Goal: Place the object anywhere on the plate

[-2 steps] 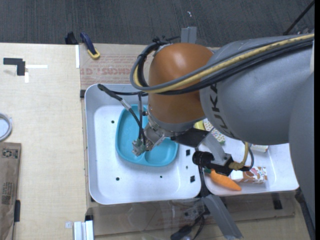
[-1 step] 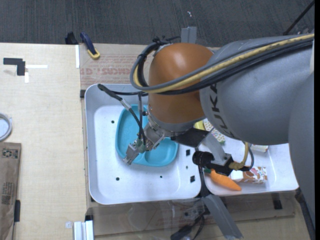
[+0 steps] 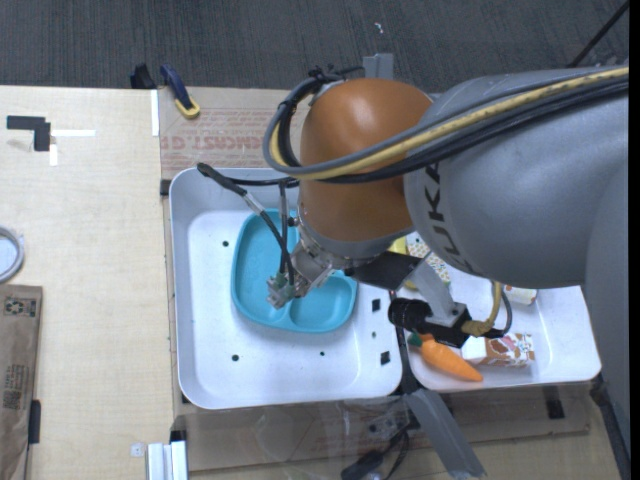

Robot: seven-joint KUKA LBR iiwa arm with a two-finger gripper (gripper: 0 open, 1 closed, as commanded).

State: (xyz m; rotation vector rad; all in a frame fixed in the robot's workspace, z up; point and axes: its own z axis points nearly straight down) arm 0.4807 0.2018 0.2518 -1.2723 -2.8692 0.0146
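Observation:
A blue plate [image 3: 262, 273] with divided sections lies in the left white bin [image 3: 210, 298]. My gripper [image 3: 281, 290] hangs low over the middle of the plate, under the big grey and orange arm. Its small tip is at the plate's inner ridge, and whether anything is held there is too small to make out. An orange carrot [image 3: 450, 359] lies in the right bin [image 3: 560, 363], at its front left corner. Beside it sits a small white and brown carton [image 3: 510, 349]. The arm hides most of the right bin.
A blue and yellow clamp [image 3: 180, 93] lies at the back on the cardboard sheet. A roll of tape [image 3: 8, 256] and a brown packet [image 3: 18, 368] sit at the far left of the bench. Black cables loop from the wrist over the left bin's back edge.

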